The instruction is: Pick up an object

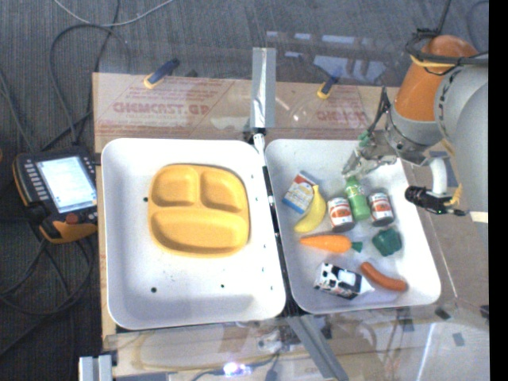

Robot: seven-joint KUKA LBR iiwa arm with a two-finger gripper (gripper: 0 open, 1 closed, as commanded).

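Toys crowd the right bin (432,288), and the yellow banana (311,213) near its middle serves as the landmark. Nearest the camera, below the banana, a black-and-white cow figure (340,281) lies close to the bin's lower rim, with a reddish sausage (384,277) just to its right. Above these, directly under the banana, an orange carrot (325,244) lies crosswise, its green tip pointing right toward a dark green block (387,242). Right of the banana stand a red-labelled can (340,212), a green bottle (357,200) and a second red can (382,208), side by side and close together. Touching the banana's upper left is a small blue and white carton (298,193).

Well left of the banana, the left bin (127,292) holds a yellow divided tray (200,209), lying flat near its middle. Further left again, off the table (111,94), a handheld pendant with a lit screen (57,185) rests on the floor.

Up and right of the banana, the gripper (361,163) hangs over the right bin's far corner, just above the green bottle and apart from it. Its jaws look parted, with nothing between them. The grey arm with its orange band (425,82) comes in beyond, from the right. Farthest off, behind both bins, two yellow-and-blue clamps (161,72) sit on the table's back edge.
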